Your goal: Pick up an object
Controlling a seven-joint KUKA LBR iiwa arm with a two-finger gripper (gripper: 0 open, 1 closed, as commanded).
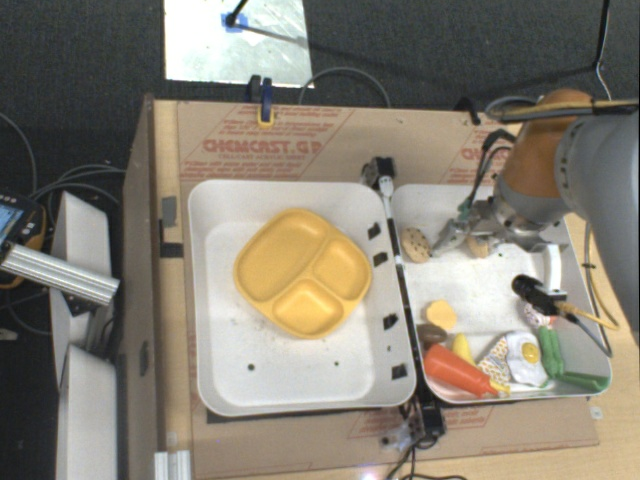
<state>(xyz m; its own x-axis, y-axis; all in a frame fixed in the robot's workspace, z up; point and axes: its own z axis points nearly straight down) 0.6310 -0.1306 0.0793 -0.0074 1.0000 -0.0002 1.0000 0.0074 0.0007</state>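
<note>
In the right bin (pixel 560 388), a small round beige cookie (pixel 416 243) with dark spots lies near the left wall. The tool (pixel 466 230) is just beside it, low in this bin; whether it is open or closed, I cannot tell.

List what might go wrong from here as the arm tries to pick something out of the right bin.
1. The gripper sits low near the round tan cookie-like piece, which lies against the white right bin's left wall; the wall may block a finger.
2. The orange toy carrot, yellow piece, fried-egg toy and green vegetable crowd the front corner, so a grab there may catch two or none.
</note>
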